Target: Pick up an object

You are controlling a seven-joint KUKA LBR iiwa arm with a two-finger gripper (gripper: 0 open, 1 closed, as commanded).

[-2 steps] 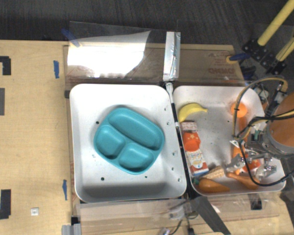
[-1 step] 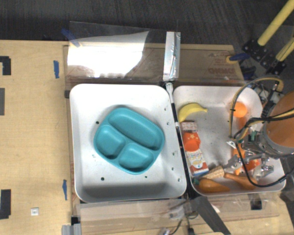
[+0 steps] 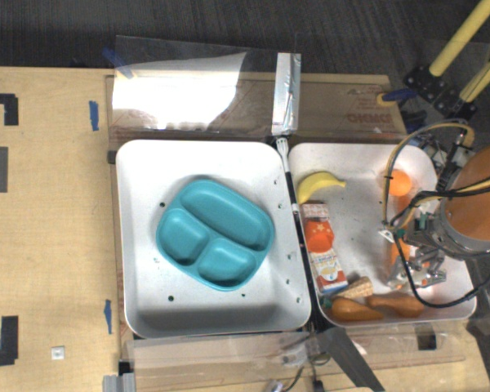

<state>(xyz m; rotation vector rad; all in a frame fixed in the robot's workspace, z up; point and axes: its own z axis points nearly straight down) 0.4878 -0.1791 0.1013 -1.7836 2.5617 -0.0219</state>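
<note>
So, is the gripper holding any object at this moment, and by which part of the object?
It cannot be told. The gripper is low in the right bin, near the orange carrot, but cables hide what lies between its tips.

In the left bin [image 3: 139, 300] a divided tray [image 3: 215, 233] is set near the middle. In the right bin [image 3: 355, 166] a banana [image 3: 317, 185] is placed at the far left corner, a carton [image 3: 322, 247] along the left wall, and a sausage [image 3: 379, 306] along the near edge.
</note>
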